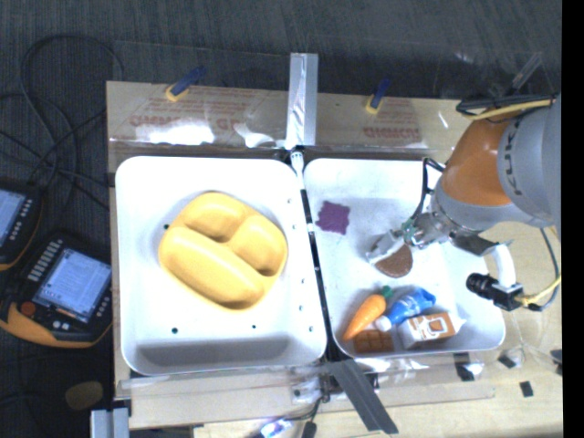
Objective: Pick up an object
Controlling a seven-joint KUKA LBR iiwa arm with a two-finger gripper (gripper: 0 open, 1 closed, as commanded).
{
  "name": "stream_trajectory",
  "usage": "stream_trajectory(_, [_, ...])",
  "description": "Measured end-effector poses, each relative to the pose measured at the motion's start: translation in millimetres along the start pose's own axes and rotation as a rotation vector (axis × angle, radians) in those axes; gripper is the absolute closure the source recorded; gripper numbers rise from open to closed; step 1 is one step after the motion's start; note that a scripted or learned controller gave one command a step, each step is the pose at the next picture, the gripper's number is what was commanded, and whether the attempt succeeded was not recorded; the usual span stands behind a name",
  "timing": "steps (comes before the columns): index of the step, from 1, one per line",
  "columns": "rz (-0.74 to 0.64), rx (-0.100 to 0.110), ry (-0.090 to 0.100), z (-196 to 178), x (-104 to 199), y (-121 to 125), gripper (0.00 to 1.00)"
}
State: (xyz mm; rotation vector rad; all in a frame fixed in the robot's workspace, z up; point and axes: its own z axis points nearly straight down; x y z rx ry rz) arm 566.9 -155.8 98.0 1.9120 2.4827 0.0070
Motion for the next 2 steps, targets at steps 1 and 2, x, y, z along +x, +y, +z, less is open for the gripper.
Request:
stream_trajectory(1, [0.012,0.010,0.002,-95.3,70.1,48.0,1.00])
stream_trajectory(2, [-0.116,0.010,0.001,-121.9,95.6,66.3,1.00])
